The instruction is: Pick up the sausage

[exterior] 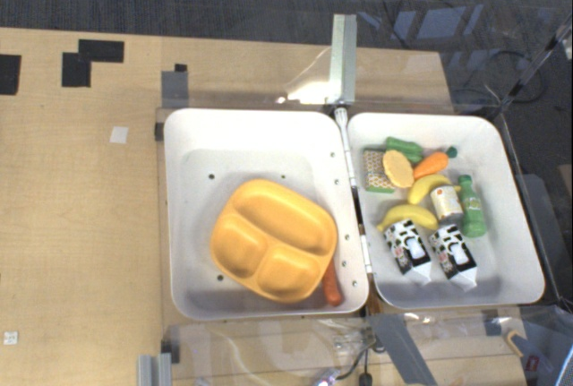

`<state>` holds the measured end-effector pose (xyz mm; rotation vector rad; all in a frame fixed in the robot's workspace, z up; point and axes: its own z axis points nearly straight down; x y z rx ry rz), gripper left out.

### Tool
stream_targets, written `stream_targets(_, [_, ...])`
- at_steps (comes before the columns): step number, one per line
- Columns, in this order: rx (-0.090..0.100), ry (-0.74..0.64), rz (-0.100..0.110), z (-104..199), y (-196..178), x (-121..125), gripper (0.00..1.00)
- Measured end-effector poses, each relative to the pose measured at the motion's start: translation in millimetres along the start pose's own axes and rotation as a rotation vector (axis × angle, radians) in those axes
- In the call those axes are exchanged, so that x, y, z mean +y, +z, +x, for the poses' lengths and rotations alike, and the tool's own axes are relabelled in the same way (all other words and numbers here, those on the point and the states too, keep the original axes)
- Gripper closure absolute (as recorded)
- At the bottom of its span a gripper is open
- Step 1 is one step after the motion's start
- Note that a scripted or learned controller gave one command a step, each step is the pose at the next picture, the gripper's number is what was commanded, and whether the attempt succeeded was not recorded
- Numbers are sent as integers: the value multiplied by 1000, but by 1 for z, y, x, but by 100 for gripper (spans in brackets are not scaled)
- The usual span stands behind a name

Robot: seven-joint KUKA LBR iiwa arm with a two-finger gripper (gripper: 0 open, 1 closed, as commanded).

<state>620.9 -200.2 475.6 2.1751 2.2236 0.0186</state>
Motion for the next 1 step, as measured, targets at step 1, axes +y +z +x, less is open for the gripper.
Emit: stream_targets(1, [-4,-9,-8,2,-13,2,100])
